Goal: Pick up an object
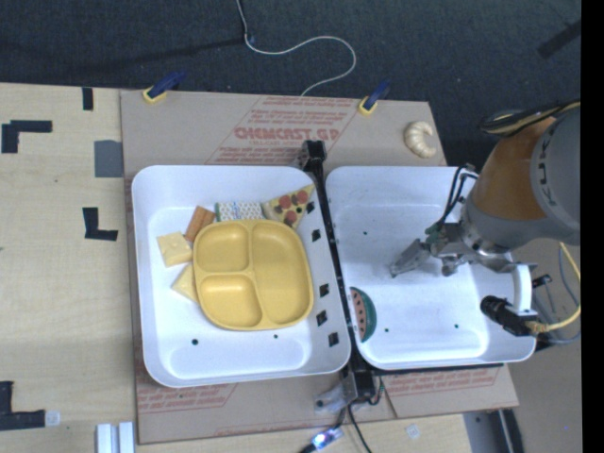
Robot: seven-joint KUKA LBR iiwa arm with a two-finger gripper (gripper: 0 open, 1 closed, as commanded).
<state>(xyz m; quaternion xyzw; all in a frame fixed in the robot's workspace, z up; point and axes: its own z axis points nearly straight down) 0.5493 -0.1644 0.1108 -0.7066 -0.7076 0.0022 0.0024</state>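
My gripper hangs over the middle of the right bin, open, with nothing between its fingers. A watermelon-slice toy lies against that bin's left wall, below and left of the gripper. In the left bin a yellow divided plate fills the centre. Around the plate's top and left edges lie a pizza-slice toy, a patterned strip, a brown piece and pale yellow wedges.
The grey arm with its orange band reaches in over the right bin's right side. A cream object rests on the cardboard behind that bin. A black divider with cabling runs between the bins.
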